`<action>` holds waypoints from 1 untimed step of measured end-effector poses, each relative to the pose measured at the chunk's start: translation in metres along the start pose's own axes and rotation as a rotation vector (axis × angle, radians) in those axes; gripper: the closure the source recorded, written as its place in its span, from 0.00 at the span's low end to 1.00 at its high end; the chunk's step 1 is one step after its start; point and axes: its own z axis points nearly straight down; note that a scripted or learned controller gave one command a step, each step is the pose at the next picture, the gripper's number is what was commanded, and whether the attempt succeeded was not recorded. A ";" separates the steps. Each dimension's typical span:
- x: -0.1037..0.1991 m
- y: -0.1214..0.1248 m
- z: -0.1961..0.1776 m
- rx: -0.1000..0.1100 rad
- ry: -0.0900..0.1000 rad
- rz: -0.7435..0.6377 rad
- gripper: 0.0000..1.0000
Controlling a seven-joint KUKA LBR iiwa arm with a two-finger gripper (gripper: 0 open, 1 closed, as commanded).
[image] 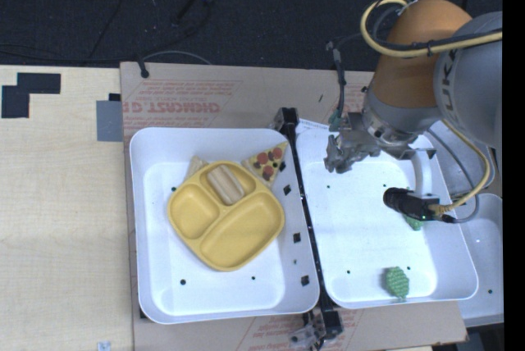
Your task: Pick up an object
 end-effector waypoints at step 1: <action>0.053 0.010 -0.005 0.000 0.000 -0.001 1.00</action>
